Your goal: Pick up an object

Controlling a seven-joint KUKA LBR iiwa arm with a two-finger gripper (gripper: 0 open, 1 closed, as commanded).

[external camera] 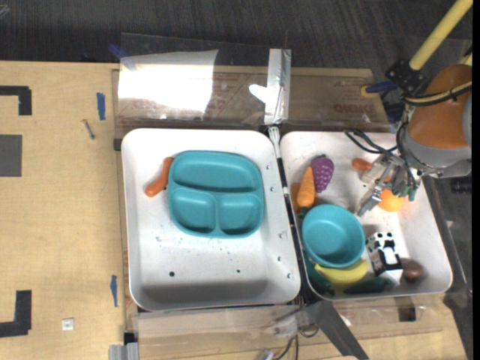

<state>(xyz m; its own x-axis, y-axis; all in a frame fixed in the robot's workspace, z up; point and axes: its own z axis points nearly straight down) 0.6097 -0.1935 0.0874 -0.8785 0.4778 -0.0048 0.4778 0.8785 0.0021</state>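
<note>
Bananas and oddments crowd the near edge of the right bin (439,223): a yellow banana (346,274) curls under a teal bowl (332,235), with a black-and-white toy (384,249) and a brown lump (412,273) just beside it. Farther back, against the bin's left wall, lie an orange carrot (305,188) and a purple grape bunch (322,173), touching. Across from them the gripper (384,186) hangs low over the bin's right side, right above a small orange fruit (391,200); whether the jaws stand wide or narrow I cannot tell, and nothing shows held between them. That fruit looks the likeliest target. I judge it a light, stiff plastic toy, round and smooth, so apt to roll or squirt out; taking it across its middle would serve best. In the left bin (142,223) a teal divided plate (216,192) sits with a second orange carrot (158,178) at its far left corner
</note>
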